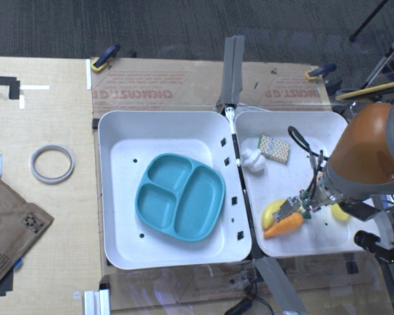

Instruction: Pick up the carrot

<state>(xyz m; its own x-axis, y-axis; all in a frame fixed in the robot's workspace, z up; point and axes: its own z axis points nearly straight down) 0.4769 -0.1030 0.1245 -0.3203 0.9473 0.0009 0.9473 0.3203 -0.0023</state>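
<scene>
Low in the right bin, near its front-left corner, lies the carrot, flat on the bin floor. Its long axis runs at a slant: thick end up & right toward the gripper, narrower end down & left toward the divider btw. the two bins. It touches, or partly overlaps, a yellow lemon-like piece just above-left; can't tell which sits on top. The gripper is right over the carrot's upper-right end, prob. lined up for a grasp at the thick end, where the fruit leaves more room. Whether the fingers are spread or closed can't be made out, nor whether the carrot is btw. them, so no hold can be claimed. The arm, w/ its orange band, reaches in from the right & hides part of the bin's right side. Another small yellow piece peeks out by the wrist. Further back in the same bin: a white crumpled lump & a speckled sponge-like block, well apart from the carrot. Left bin holds a teal divided plate. On the table, far left, a tape ring.
</scene>
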